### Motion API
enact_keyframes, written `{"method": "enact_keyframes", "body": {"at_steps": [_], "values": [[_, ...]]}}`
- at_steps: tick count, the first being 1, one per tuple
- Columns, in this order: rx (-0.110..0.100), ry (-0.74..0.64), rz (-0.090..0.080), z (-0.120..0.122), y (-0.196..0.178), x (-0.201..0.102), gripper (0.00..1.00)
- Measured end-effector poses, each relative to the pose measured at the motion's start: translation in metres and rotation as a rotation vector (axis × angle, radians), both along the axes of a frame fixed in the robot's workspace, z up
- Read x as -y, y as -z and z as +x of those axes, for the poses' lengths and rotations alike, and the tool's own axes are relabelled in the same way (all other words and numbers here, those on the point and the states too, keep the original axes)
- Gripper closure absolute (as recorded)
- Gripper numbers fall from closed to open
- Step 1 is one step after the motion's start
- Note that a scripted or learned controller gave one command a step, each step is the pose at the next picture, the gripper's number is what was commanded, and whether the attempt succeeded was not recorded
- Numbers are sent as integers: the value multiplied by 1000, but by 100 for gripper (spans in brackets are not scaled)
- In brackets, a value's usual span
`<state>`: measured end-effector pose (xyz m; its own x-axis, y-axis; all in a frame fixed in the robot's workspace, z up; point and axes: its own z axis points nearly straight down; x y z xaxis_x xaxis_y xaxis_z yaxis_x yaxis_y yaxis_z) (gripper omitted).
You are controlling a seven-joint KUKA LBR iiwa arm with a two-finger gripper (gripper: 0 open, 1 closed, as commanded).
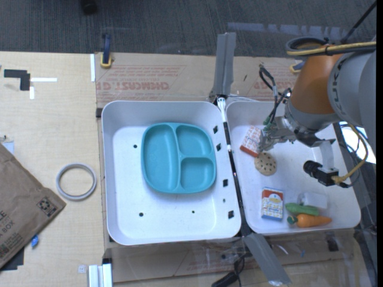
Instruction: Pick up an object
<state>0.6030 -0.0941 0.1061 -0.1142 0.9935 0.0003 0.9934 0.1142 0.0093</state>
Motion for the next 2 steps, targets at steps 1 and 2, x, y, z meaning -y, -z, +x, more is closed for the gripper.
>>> {"method": "enact_keyframes", "body": {"at_steps": [1, 2], "values": [[0, 0, 0, 0, 0, 0, 0], [-11, 135, -2, -28, -85, -8, 0]]}}
